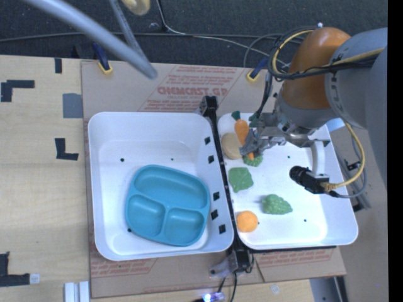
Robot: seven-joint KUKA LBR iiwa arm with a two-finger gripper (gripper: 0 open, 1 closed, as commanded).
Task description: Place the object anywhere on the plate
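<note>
A blue plate [167,204] with three compartments lies in the left bin [107,137]. In the right bin [340,228], my gripper [252,145] hangs low at the bin's far left corner, right over a carrot [242,131] with green leaves and a tan, bun-like object [231,146]. Its fingers are lost among these objects. Two green leafy pieces [240,178] [276,204] and an orange ball [247,221] lie nearer the front of that bin.
A black divider [217,168] separates the two bins. Cables [327,184] loop from the arm over the right bin's right side. A grey bar [75,17] crosses the upper left of the view.
</note>
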